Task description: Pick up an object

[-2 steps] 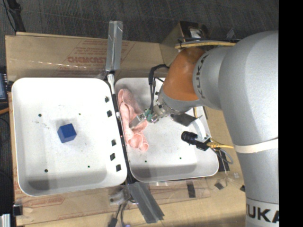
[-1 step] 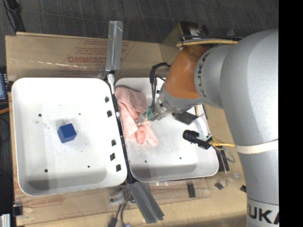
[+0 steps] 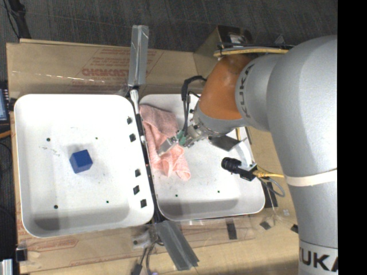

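Down low, fingers (image 3: 172, 144) over the pink cloth (image 3: 166, 142) in the right bin (image 3: 200, 208), grip state unclear.

A cube (image 3: 81, 160) lies in the left bin (image 3: 34, 110); a cloth (image 3: 163, 139) lies along the right bin's (image 3: 200, 208) left side.

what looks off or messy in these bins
The pink cloth lies crumpled against the left wall of the right bin, bunched rather than flat, with the gripper down over it. The blue cube sits tidily in the left bin.
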You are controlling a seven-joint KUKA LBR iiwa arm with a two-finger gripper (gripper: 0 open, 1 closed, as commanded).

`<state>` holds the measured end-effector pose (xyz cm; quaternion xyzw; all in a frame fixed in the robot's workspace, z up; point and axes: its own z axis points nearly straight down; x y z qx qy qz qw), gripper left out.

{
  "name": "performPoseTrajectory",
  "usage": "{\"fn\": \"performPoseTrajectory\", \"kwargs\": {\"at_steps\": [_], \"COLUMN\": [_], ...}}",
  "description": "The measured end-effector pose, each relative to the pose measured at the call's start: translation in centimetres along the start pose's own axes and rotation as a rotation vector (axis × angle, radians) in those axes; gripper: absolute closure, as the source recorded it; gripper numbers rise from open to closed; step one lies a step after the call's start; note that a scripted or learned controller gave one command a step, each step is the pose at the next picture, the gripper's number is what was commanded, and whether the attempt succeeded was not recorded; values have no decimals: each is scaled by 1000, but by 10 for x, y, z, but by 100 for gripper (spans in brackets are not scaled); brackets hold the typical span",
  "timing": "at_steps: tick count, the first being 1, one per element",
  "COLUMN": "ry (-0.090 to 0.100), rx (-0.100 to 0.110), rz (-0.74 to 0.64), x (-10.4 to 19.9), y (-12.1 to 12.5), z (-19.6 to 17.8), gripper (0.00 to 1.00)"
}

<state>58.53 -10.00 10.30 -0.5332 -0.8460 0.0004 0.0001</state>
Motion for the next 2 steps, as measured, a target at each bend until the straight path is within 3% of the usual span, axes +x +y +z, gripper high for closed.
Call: {"fn": "performPoseTrajectory", "kwargs": {"at_steps": [1,2], "ry": [0,1], "rx": [2,2], "rz": [-4,92], "x": [0,32], "y": [0,14], "z": [-9,-89], "gripper": [100,100]}}
